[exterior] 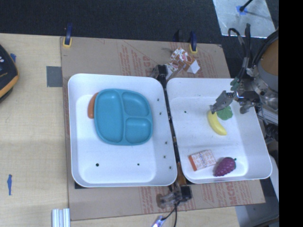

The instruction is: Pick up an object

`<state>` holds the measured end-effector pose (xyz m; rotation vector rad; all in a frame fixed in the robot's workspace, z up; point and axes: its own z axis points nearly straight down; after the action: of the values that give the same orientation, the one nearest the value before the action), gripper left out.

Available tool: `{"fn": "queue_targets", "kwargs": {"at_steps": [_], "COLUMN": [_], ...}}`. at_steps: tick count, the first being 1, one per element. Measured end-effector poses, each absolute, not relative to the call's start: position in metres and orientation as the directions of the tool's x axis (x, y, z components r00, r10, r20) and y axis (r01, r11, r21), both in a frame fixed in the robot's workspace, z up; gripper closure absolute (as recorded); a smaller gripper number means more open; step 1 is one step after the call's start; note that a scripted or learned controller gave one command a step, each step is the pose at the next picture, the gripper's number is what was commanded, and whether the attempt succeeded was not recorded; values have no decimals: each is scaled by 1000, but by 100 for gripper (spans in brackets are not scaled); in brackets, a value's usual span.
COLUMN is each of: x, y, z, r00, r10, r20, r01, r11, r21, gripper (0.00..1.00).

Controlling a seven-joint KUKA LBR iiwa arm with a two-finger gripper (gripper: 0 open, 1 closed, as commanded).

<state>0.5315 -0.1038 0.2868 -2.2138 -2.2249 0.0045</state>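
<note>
In the right bin (pixel 189 91), a yellow banana (pixel 217 123) lies near the middle. A small green object (pixel 226 113) touches its upper end. My gripper (pixel 232 106) hangs over the bin's right side, open, with its two dark fingers spread to either side of the green object and just above it. Nothing is clamped between the fingers. An orange-and-white packet (pixel 202 160) and a purple bunch of grapes (pixel 224 166) lie near the bin's front wall.
The left bin (pixel 80 164) holds a blue divided plate (pixel 124 116) with an orange item (pixel 90 107) poking out from under its left edge. Crumpled wrappers (pixel 182 60) lie on the cardboard behind the bins. A yellow-black device (pixel 6 72) sits at the far left.
</note>
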Motion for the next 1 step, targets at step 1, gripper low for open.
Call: {"fn": "queue_targets", "kwargs": {"at_steps": [1], "x": [552], "y": [-171], "z": [234], "r00": [-3], "r10": [1000], "r20": [-2], "r01": [1000], "r11": [3], "r21": [-5], "gripper": [0]}}
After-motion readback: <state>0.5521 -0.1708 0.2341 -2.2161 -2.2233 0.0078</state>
